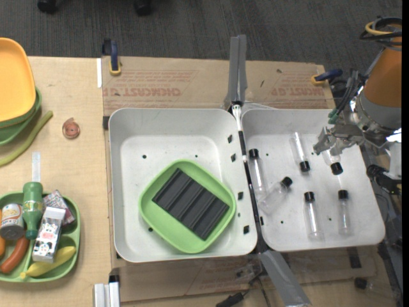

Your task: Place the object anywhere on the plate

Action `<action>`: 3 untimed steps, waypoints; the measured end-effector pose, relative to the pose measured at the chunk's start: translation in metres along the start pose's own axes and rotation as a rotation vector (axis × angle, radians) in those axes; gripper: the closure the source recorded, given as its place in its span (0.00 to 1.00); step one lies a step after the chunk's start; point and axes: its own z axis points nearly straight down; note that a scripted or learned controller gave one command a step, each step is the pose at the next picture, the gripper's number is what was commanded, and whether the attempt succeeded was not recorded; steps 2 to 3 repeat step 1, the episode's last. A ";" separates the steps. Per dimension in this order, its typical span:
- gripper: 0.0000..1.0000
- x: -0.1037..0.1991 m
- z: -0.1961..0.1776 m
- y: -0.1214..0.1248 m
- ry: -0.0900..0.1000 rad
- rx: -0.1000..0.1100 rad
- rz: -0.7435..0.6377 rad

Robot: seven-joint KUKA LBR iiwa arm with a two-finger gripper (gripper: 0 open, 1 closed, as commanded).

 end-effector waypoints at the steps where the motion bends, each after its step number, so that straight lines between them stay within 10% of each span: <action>1: 0.00 0.000 0.000 0.000 0.000 0.000 0.000; 3: 0.00 0.000 0.000 0.000 0.000 0.000 0.000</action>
